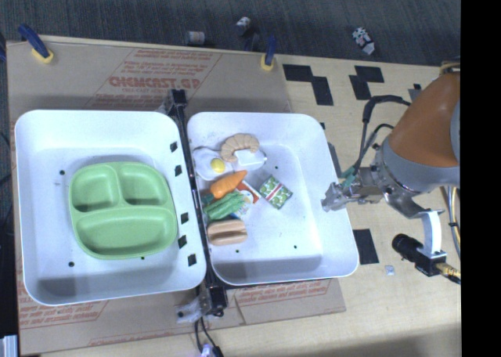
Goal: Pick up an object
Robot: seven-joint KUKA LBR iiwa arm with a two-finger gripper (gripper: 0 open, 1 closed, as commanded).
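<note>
I see my tool [335,197] at the right bin's [333,250] outer rim, grip state unclear, nothing lifted yet; the toy carrot [228,184] and other food await.

- A small pale shrimp-shaped toy, curled into an arc [239,145], is lying at the top of the cluster in the right white bin, nearest the far wall.
- A toy fried egg, white with a yellow yolk [213,164], is sitting just below and left of it, close to the divider between the bins.
- An orange plastic carrot [228,184] is lying on a slant — thicker end toward the egg.
- A small green-and-white carton [275,192] is lying tilted, just right of the carrot.
- A bunch of green toy beans [225,207] is lying under the carrot.
- A tan toy hot dog bun [227,231] is resting flat, nearest the camera — just below the beans.
</note>
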